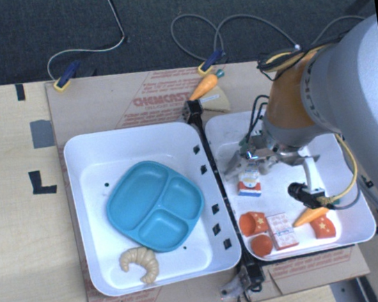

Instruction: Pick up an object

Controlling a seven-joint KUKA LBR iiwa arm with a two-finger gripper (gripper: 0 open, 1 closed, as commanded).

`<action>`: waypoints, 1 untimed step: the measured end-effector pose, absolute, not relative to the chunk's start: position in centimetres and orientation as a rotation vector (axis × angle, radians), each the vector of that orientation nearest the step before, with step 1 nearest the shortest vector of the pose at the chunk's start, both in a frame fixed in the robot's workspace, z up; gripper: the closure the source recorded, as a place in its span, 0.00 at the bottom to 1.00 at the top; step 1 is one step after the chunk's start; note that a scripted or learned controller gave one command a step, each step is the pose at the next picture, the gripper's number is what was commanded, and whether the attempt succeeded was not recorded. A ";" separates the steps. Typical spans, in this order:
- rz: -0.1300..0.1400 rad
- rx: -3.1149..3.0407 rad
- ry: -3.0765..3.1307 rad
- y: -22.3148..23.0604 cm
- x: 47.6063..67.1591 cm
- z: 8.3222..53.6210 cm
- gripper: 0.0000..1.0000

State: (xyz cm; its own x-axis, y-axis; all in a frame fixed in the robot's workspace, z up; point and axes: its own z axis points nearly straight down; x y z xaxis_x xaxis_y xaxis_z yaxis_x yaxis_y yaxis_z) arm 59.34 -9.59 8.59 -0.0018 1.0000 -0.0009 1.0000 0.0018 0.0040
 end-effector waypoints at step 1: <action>0.001 2.218 2.220 -9.7 59.3 9.5 1.00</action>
